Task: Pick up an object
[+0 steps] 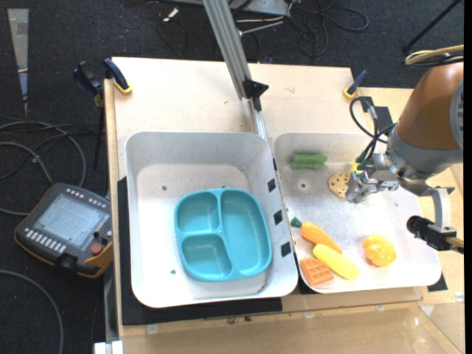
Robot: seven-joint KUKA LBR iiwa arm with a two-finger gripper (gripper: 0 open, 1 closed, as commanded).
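Note:
The right bin (413, 271) holds a green bean pod (307, 161), a round tan cracker (338, 184), an orange carrot (320, 234), a yellow corn piece (336, 262), an orange waffle (318, 272) and a yellow pepper (379, 250). My gripper (358, 191) hangs low at the back of this bin, right beside the cracker's right edge. Nothing shows between its fingers.
The left bin (147, 198) carries a teal divided plate (221, 233). A slanted metal pole (230, 39) crosses over the bench behind the bins. Yellow clamps (118, 80) sit at the bench's back corners. A teach pendant (63, 228) lies on the floor at left.

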